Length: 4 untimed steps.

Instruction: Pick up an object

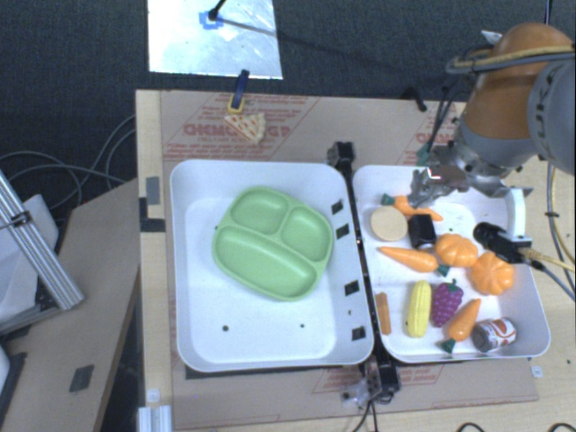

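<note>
The arm (517,88) is reaching in from the right and hanging over the back of the right bin (540,327). Its hand (425,187) is pointing down near the bin's rear left part, just above a small carrot (416,210) and a tan disc (390,225). Whether the hand is open or closed, I cannot tell; nothing is visibly sitting between its tips.

The right bin is holding a crowd of toy foods. A black block (422,232) is lying just beside the disc. A long carrot (409,258) is stretching across the middle, with an orange piece (456,250) next to it and a pumpkin (491,274) further right. Near the front, a corn cob (418,309) is lying beside purple grapes (445,302), another carrot (463,320) and a can (494,333). A thin orange stick (384,313) is lying along the left wall.

The left bin (193,331) is carrying a green divided plate (273,242), lying flat near its middle. Both bins are sitting side by side on the worktop (171,133).
</note>
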Tool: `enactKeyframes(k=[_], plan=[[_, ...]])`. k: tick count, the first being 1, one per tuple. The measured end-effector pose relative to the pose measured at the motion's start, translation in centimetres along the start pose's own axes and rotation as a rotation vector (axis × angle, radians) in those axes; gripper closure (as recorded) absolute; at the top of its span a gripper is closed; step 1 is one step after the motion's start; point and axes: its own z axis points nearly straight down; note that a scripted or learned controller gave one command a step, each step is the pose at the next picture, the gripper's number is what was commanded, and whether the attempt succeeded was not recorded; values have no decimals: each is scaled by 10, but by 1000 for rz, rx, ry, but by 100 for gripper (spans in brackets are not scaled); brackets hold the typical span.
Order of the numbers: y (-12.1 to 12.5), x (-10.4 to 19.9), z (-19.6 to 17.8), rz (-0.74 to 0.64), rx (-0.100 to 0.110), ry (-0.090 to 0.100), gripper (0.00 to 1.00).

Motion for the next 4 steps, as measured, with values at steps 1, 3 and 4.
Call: enactKeyframes(k=[1,3,4], plan=[[-3,51,8,-1,0,1,100],[-28,164,-12,-2,-1,1,100],[-31,158,-9,7,1,-2,100]])
